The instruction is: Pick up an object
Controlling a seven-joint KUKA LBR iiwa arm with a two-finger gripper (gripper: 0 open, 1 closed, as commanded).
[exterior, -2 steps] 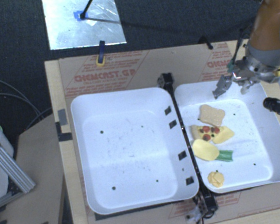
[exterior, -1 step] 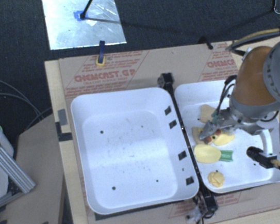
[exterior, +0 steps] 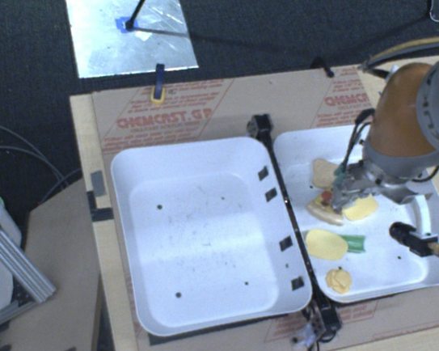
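Evidently set to pick, the gripper hangs low over toys in the right bin; its opening can't be told.

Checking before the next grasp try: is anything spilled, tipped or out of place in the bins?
Nothing stands out. The yellow oval, green piece and tan piece all lie inside the right bin, none over its rim; the hand is down among them.

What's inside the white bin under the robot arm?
Small toy-like pieces: a yellow oval touching a green piece, a small orange-yellow lump, a tan piece, and a pale yellow piece by the gripper. The arm covers the upper right of the bin.
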